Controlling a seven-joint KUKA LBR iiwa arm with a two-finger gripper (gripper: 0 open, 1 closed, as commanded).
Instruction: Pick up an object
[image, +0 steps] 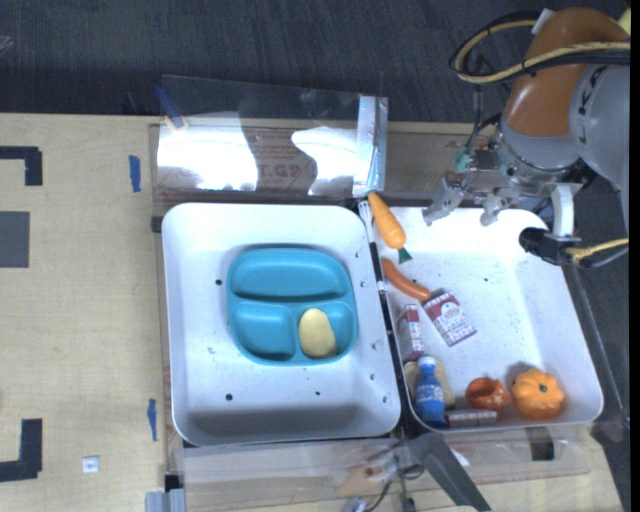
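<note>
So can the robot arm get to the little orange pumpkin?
Probably yes. The pumpkin sits in the open in the right bin, with only a tomato beside it; the end effector hangs above the bin's far edge.

orange carrot (387, 221) lying on bins' shared rim.

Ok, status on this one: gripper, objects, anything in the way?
Gripper open, nothing between the fingers, over right bin's far edge. Carrot, pumpkin, bottle untouched. Yellow item in blue tray, left bin. Nothing blocking.
</note>
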